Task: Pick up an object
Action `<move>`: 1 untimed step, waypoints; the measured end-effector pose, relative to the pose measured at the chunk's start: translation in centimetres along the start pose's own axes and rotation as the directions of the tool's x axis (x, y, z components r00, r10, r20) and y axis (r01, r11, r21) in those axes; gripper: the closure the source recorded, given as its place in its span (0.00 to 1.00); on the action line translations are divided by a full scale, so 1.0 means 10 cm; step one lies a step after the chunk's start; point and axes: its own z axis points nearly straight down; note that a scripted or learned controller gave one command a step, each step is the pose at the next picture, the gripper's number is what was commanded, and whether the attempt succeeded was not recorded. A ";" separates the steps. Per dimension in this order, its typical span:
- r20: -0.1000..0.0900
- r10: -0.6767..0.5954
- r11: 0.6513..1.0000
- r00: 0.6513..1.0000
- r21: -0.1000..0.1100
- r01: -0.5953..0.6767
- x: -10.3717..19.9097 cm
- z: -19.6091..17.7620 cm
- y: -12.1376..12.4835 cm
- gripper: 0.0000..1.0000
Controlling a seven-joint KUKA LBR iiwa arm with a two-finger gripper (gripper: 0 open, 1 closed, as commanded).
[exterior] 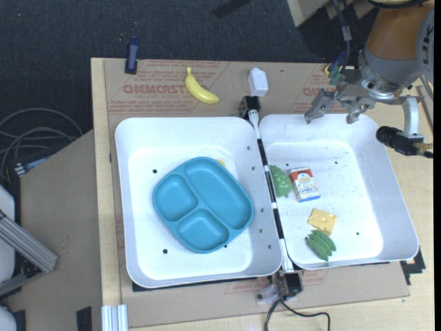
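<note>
the gripper [341, 110] hangs over the far rim of the right bin [386, 185], its two fingers spread apart with nothing between them. the grey arm [396, 40] with its orange band comes in from the upper right corner.

down in the right bin lie four small things. a little red and white carton [303, 184] sits near the middle, its long side running roughly toward the near edge and tilted a touch. just left of it, a green leafy toy [280, 181] lies against the divider between the bins, its long axis running far to near. closer to the near side sits a yellow cheese wedge [321, 220], and just below that a green pea pod [321, 245], lying slantwise, its ends pointing up-left and down-right, close to the near wall. the right half of this bin's floor is bare white, so there is open room on that side.

the left bin [138, 157] holds a blue divided plate [201, 203], three compartments, sitting about in the centre with room all round. a sliver of something yellow peeks past its far edge; i can't tell what.

outside the bins, on the cardboard at the far side, a toy banana [199, 88] lies on a slant, well apart from the gripper.
</note>
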 end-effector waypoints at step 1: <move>-0.001 0.001 1.000 1.000 0.003 -0.001 0.18 0.41 -0.71 0.00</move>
